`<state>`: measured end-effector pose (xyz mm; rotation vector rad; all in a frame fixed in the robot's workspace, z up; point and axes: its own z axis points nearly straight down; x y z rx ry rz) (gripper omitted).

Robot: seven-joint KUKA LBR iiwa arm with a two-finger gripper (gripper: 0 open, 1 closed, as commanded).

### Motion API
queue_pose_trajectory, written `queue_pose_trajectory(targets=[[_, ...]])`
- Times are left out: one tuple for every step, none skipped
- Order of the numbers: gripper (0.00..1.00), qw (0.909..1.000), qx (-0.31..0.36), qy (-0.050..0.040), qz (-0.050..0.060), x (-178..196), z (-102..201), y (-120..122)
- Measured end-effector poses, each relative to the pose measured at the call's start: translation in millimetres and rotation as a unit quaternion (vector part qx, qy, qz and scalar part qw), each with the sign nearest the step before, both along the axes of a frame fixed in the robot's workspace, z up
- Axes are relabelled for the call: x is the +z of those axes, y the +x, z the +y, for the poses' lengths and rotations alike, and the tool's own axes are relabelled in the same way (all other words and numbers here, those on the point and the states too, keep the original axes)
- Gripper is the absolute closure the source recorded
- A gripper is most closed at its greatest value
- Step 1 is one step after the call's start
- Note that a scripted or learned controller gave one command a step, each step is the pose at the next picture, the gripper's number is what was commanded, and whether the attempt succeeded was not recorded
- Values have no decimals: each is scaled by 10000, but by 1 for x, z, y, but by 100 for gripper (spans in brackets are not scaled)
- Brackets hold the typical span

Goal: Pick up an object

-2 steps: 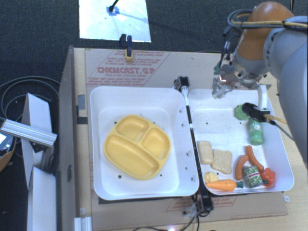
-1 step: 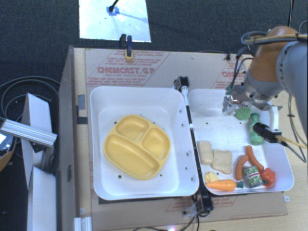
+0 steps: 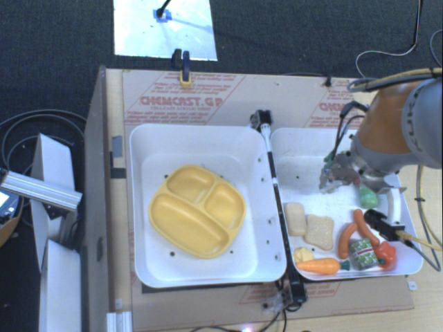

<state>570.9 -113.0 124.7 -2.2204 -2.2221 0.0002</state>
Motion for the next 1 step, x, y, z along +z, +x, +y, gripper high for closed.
queue_pose_trajectory(targets=[[0, 10000, 16, -5, -25, 37, -2, 72]])
